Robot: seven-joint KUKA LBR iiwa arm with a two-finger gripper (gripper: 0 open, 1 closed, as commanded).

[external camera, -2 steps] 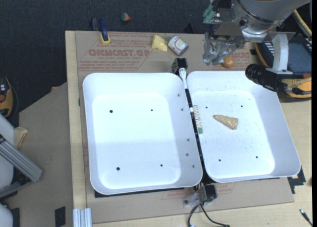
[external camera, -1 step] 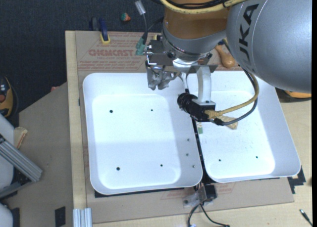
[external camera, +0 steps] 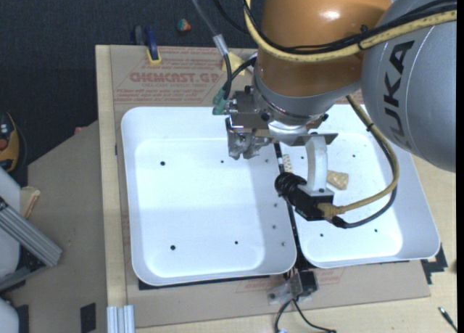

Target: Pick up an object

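My gripper (external camera: 243,144) hangs low over the far right corner of the left bin (external camera: 196,208), close to the wall it shares with the right bin (external camera: 377,215). The big orange and grey wrist above it hides much of both bins. A small tan block (external camera: 338,179) lies in the right bin, just right of the white bracket on the arm. A tiny pale piece (external camera: 286,159) shows near the dividing wall. Something small and green (external camera: 218,103) sits by the left bin's far rim, beside the gripper body.
Cables loop from the wrist, and a black connector (external camera: 301,197) hangs over the divide between the bins. A blue and yellow clamp (external camera: 151,45) holds the board's far edge. Grey metal framing (external camera: 29,237) stands off the bench at the left.
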